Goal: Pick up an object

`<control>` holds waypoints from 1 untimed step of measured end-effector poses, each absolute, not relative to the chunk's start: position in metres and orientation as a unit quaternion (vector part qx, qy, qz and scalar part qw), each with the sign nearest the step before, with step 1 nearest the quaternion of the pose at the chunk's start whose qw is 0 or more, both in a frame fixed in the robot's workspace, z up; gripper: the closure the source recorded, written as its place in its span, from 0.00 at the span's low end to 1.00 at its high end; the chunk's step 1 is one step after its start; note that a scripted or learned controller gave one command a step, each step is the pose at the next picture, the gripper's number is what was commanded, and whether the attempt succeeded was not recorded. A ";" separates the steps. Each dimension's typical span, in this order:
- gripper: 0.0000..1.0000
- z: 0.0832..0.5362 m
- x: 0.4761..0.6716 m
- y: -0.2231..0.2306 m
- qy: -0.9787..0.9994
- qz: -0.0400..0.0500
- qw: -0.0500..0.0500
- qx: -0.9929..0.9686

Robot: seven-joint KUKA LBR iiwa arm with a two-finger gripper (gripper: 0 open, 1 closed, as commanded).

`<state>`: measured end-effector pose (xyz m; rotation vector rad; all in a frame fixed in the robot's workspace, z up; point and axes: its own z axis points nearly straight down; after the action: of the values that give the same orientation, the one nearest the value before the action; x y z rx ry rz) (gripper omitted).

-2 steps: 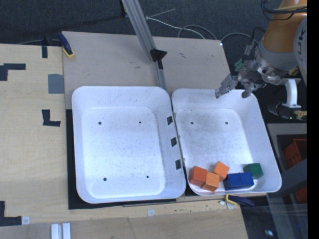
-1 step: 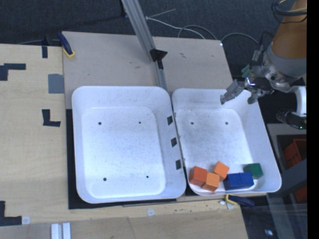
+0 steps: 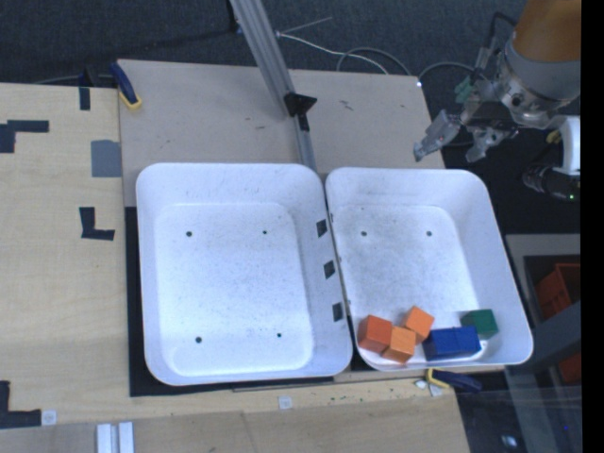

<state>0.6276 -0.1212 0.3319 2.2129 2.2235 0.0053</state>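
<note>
From my remote station: the gripper [image 3: 460, 140] hangs spread and empty at upper right, beyond the right bin [image 3: 491, 206], whose lower corner holds orange cubes [image 3: 396, 333], a blue block [image 3: 451, 343], a green block [image 3: 482, 321].

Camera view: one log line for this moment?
pincer open, above right bin's far rim, holding nothing | orange blocks, blue block, green block at near edge | none picked yet
</note>
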 end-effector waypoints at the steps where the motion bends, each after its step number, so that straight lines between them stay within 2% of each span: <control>1: 0.00 0.227 0.651 -0.105 0.708 -0.003 -0.003 0.707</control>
<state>0.6508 -0.1055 0.2266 2.2243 2.2278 -0.0097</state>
